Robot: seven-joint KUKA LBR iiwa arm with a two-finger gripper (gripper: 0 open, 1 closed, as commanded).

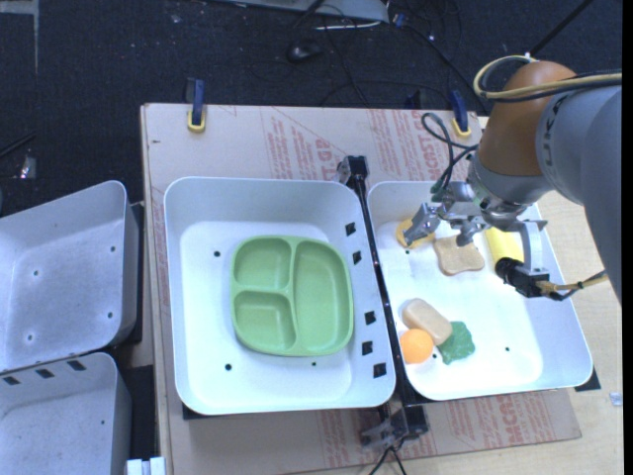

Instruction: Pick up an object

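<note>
We see the gripper point(447, 218) low over the far end of the right bin point(554, 349), above a tan slice of toast point(459, 256) and beside a yellow piece point(408, 232); we cannot tell its state. Nearer lie a tan block point(427, 317), an orange ball point(416, 345) and a green lump point(457, 342). The left bin point(198, 265) holds a green divided plate point(293, 296). The arm point(554, 137) reaches in from the right, and the block's long axis runs diagonally.

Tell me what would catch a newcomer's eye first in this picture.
Probably the green divided plate, lying alone in the left bin. Next, the grey arm with its orange band, its gripper low over the far end of the right bin, near a tan toast-shaped piece.
</note>
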